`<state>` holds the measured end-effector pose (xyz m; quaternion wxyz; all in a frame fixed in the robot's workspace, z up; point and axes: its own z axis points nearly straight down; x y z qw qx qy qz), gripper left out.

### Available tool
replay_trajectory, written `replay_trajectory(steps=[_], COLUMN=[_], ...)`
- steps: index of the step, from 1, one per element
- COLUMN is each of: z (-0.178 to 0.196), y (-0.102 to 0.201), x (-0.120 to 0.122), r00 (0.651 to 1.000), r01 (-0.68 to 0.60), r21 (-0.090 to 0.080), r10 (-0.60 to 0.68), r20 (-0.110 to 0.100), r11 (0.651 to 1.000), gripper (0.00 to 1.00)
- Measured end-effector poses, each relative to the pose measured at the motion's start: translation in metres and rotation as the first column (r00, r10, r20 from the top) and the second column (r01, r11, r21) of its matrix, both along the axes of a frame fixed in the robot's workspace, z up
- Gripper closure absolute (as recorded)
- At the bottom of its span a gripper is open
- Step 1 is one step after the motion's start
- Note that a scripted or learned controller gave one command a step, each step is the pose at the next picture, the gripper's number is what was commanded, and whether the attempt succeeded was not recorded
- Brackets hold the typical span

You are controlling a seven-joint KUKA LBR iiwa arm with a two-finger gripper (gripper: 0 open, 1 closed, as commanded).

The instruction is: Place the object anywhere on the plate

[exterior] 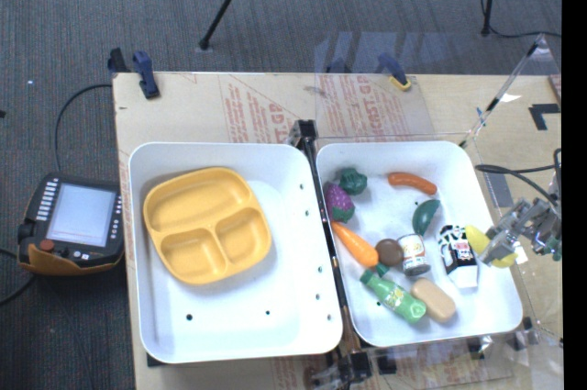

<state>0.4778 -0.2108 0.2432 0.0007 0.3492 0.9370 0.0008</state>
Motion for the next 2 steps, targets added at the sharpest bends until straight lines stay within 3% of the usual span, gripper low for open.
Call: replay_trajectory(steps=[1, 2], z=[-0.100, -0.019], y=[0.052, 0.006], x=[-0.004, 0.000], r00=[0.996, 0.913], r01=[-0.088, -0.407], r21=[0.007, -0.003], r10=[0.088, 0.407], r20=[-0.013, 0.003], r11=[0.996, 0.913], gripper=[1.00, 1.00])
